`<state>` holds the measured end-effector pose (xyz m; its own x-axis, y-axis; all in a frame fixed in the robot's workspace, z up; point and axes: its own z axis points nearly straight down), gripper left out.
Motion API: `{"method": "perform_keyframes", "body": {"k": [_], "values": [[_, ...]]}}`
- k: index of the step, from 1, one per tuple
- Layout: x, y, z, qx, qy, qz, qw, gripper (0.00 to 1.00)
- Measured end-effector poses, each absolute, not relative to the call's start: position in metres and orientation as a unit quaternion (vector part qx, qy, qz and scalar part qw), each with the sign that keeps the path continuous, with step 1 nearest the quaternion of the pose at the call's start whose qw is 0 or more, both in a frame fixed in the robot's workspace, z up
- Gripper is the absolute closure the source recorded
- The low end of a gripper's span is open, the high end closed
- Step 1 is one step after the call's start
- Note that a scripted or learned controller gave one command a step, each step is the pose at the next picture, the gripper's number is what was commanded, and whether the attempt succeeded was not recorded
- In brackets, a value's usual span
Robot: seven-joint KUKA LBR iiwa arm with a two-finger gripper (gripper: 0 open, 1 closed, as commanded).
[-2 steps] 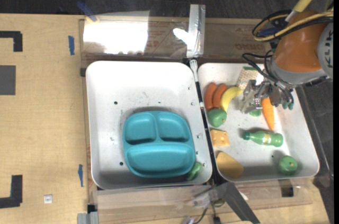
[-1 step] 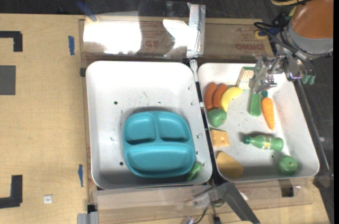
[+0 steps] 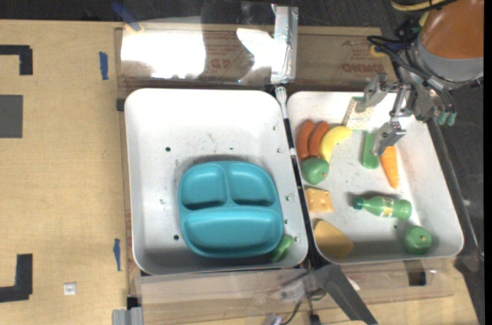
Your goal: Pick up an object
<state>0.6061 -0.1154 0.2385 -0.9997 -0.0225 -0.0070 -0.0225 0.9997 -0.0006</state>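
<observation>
Green cucumber upright-ish in right bin, upper part, just below end effector. End effector fingers: cannot tell whether spread or pressed together; nothing visibly pinched. Orange carrot just right of cucumber. Yellow banana left of it, beside two red-orange sausages. Green pepper below banana, cheese cracker lower. Green bottle lying mid-bin, green apple near lower right corner. Left bin holds teal divided tray.
</observation>
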Motion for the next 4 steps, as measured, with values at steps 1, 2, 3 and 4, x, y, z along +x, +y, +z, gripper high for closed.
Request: {"method": "perform_keyframes", "body": {"k": [1,2,3,4], "values": [[0.615,-0.17,0.096,0.068,0.998,0.0004,0.0,0.0],[0.6,-0.179,0.088,0.067,0.998,-0.0004,0.005,0.0],[0.542,-0.14,0.089,0.116,0.993,0.0002,0.005,0.0],[0.609,-0.168,0.088,0.037,0.999,-0.0008,0.006,0.0]]}}
